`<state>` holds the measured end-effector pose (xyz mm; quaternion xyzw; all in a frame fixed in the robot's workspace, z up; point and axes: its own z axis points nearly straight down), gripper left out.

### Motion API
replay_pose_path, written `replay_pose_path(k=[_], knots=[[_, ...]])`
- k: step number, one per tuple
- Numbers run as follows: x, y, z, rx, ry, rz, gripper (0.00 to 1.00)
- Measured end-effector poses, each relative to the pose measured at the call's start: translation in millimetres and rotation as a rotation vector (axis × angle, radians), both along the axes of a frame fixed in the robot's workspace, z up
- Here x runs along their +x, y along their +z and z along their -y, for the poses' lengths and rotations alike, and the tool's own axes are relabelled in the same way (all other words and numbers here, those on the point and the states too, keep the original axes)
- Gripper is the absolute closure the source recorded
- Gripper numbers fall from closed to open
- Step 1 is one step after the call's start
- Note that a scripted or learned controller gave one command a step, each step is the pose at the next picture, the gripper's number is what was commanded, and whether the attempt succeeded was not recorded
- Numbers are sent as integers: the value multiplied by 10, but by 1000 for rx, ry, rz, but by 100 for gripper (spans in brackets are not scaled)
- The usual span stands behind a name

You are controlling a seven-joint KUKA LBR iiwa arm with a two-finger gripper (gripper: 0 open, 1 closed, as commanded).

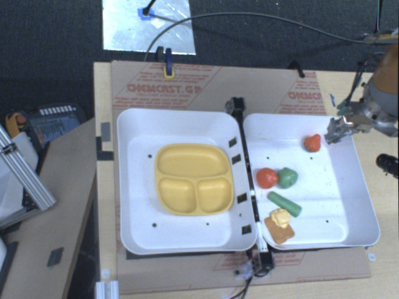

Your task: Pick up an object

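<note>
Camera view, pincer (335, 131) beside orange toy (312, 143)

Looks down at a slant from above the bench (206, 80), far enough off to take in both white bins (187, 120) side by side, the floor beyond the far edge, and the arm (383, 98) coming in from the right.
</note>
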<state>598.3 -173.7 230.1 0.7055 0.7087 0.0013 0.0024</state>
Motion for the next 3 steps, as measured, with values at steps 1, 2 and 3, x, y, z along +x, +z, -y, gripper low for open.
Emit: replay_pose_path(k=[1, 2, 3], knots=[[90, 97, -519, 3, 5, -1, 100], [124, -17, -1025, 3, 4, -3, 100], [215, 68, -1534, 3, 4, -2, 100]])
